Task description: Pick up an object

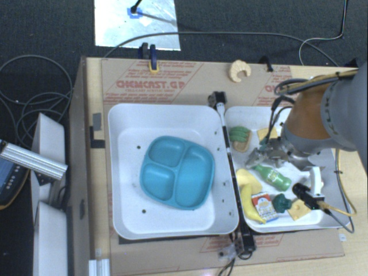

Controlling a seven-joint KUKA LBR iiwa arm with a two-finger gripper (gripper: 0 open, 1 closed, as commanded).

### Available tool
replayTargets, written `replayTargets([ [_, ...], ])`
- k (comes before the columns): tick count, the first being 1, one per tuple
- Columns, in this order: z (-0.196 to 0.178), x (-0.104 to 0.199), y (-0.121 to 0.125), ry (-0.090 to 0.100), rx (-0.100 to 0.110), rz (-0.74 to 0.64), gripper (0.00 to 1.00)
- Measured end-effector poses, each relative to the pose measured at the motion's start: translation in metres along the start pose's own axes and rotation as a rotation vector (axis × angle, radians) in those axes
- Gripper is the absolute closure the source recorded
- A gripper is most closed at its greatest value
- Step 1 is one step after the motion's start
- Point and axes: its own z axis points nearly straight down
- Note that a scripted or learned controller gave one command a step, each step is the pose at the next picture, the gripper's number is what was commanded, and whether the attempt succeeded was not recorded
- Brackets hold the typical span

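Camera view shows the left bin (123, 125) holding a blue divided plate (177, 172), the right bin (241, 115) a green bottle (272, 176), banana (248, 187) and small toys beneath the gripper (265, 154), whose grasp I cannot tell.

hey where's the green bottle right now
In the camera view the green bottle lies on its side in the right-hand bin, just below the gripper, with the banana to its left and a small red carton below it.
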Motion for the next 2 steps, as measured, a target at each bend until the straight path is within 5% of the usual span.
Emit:
replayTargets([
  [1, -0.011, -0.001, 0.001, -0.001, -0.002, -0.001, 1.00],
  [2, -0.134, 0.056, -0.011, 0.000, -0.004, -0.003, 1.00],
])
